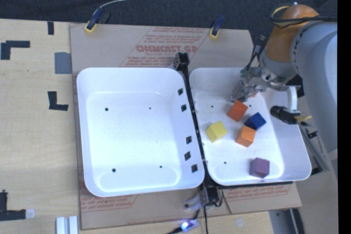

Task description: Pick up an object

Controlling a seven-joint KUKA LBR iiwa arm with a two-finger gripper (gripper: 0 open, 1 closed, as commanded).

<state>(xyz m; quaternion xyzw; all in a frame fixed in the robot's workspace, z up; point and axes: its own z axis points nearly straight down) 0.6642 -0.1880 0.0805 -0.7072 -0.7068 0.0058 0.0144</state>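
Bench is carrying two white bins; right bin (285, 159) is holding the blocks. Gripper (243, 93) is hovering just above the red block (237, 110), grip state unclear. Block looks light, rigid; pinching flat opposite faces.

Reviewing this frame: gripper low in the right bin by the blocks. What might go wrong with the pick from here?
1. The gripper sits at the upper edge of the red-orange block, so it may clip or push the block instead of straddling it.
2. The blue block and orange block lie close by; a shove could jostle them.
3. The gripper works near the right bin's far wall, leaving little room.
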